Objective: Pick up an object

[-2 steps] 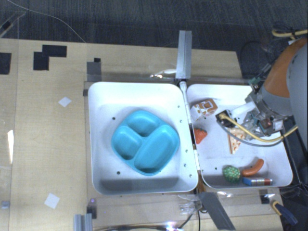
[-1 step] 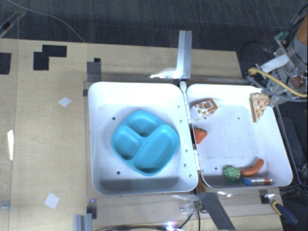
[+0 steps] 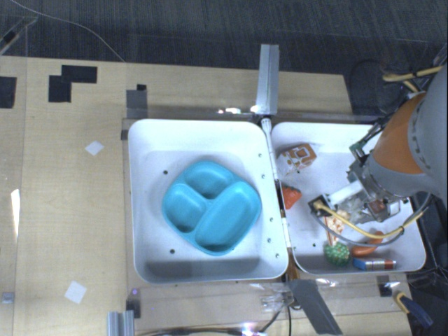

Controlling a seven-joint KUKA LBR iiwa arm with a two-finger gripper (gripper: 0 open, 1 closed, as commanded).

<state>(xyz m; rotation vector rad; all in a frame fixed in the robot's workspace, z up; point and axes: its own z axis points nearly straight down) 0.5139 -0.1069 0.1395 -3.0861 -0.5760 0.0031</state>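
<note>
**Tool low in the right bin, among small objects**

The tool (image 3: 334, 214) is seen lowered into the right bin (image 3: 413, 257); whether it is parted or closed cannot be told, and no grasp is visible. Just below it lie a green ball (image 3: 337, 253) and an orange-and-blue marker (image 3: 374, 263). To its left sits an orange piece (image 3: 291, 197), further up a small brown-and-white item (image 3: 297, 157). Well left, a blue divided tray (image 3: 211, 206) rests in the left bin (image 3: 147, 187).

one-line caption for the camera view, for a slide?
KUKA arm's gripper low in the right bin among small objects; blue divided tray sits in the left bin.
</note>
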